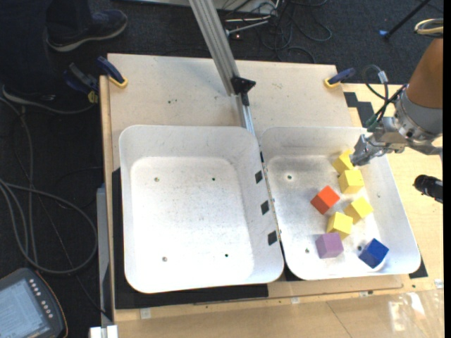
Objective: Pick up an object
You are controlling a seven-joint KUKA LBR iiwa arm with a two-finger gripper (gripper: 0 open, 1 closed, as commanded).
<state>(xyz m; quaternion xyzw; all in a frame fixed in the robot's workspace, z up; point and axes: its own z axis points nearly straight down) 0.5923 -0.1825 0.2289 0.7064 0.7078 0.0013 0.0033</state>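
Wooden bench (183, 83) with two white bins | right bin (296, 259) holds our blocks | gripper (361, 155) low beside the top yellow block (343, 163), grip state we cannot tell | block looks light, stiff, likely foam; we'd pinch opposite flat faces.

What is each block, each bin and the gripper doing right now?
gripper: low over the right bin, at the top yellow block
yellow blocks: four, lying in right bin
orange block: lying in right bin
purple block: lying in right bin
blue block: lying by the near rim
right bin: holds all blocks
left bin: flat on bench
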